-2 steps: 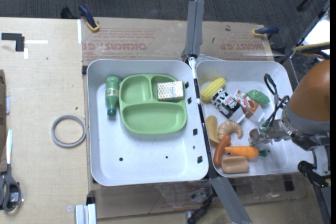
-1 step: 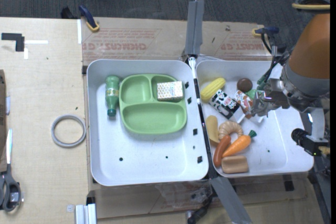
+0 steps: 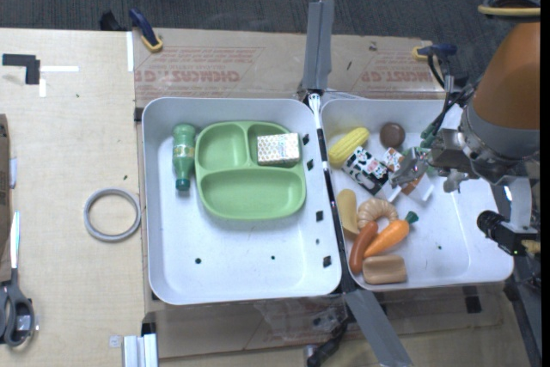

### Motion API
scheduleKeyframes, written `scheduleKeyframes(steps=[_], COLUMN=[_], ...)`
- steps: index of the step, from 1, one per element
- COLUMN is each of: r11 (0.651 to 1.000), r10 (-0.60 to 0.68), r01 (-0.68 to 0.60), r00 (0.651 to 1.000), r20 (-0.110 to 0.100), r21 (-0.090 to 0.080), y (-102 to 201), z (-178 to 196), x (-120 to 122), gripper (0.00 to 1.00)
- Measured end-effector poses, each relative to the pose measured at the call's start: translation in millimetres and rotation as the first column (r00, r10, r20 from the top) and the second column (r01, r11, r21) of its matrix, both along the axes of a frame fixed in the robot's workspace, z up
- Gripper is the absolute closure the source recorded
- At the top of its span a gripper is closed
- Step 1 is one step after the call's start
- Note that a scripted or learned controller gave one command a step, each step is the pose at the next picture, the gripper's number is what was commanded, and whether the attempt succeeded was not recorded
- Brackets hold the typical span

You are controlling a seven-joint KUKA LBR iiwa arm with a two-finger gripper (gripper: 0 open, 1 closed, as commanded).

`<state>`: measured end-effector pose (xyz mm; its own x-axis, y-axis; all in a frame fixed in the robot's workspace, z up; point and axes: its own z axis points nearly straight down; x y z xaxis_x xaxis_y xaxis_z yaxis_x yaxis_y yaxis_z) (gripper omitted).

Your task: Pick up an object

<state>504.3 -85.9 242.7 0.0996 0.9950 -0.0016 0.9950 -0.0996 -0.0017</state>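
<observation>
Orange carrot (image 3: pixel 388 235) looks light, stiff, slick: pinch its thick middle. Whether the tool (image 3: pixel 416 169) is spread, I cannot tell.

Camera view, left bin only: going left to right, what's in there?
Green bottle → green divided plate → patterned small box sitting in the plate's upper-right compartment.

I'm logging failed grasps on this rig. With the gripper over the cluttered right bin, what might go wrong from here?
1. The toys lie packed together: the corn cob, the cow-patterned block and the carrot crowd each other, so the gripper may nudge a neighbour or pinch two.
2. The brown ball is round and may roll away if bumped.
3. The toys hug the bin's left wall, leaving little finger room.
</observation>
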Motion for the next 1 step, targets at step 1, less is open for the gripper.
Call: scheduleKeyframes(steps=[1], r11=[0.997], r10=[-0.081], r01=[0.081], r00=[0.997], r20=[-0.002], r21=[0.0], y=[-88.0], z=[-39.4], x=[11.6], gripper=[0.0])
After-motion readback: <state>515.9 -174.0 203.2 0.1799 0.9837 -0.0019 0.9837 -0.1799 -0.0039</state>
